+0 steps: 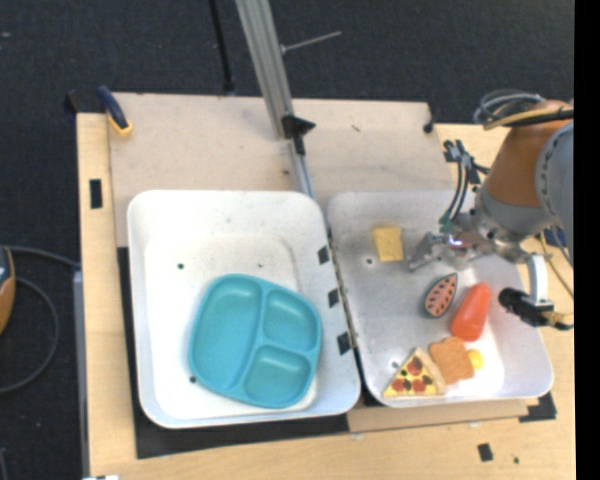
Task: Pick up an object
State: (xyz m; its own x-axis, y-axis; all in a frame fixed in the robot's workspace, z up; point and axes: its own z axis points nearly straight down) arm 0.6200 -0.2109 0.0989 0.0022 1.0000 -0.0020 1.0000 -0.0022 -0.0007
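The right bin (380, 318) holds several toy foods. A yellow block (387, 243) lies near its top left. A watermelon slice (440, 295) and an orange-red carrot-like piece (471, 311) sit in the middle. A pizza slice (415, 376) and a tan bread piece (452, 360) lie at the front. My gripper (427, 255) hangs low over the bin's upper middle, just right of the yellow block and above the watermelon slice. I see nothing held in it.
A blue divided plate (256, 339) lies in the left bin (160, 228). A metal post (270, 68) rises behind the bins. The grey arm with its orange band (520, 168) and cables covers the right bin's far right corner.
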